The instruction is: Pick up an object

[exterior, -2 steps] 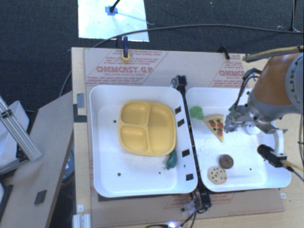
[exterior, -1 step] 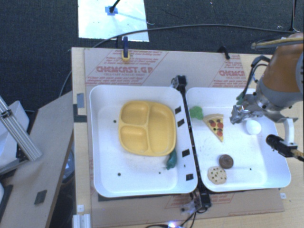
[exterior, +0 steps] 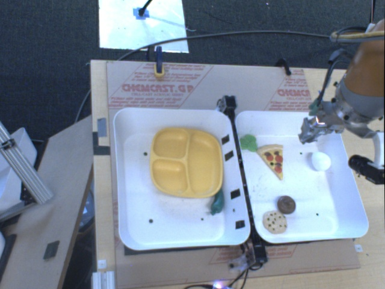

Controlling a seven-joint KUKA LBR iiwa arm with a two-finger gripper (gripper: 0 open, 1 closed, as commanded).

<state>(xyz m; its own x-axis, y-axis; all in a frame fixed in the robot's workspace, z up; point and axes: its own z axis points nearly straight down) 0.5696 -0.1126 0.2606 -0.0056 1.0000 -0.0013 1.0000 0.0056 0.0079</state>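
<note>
The right bin holds a pizza slice, a green leafy piece, a white egg-like ball, a brown round cookie and a chocolate-chip cookie. My gripper hangs over the right bin's back part, just up and left of the white ball and right of the pizza slice. Nothing shows between its tips.
The left bin holds a yellow divided plate and a small dark green item by the divider. Black clips line the shared wall. A cable crosses the cardboard behind the bins. The arm's body fills the upper right.
</note>
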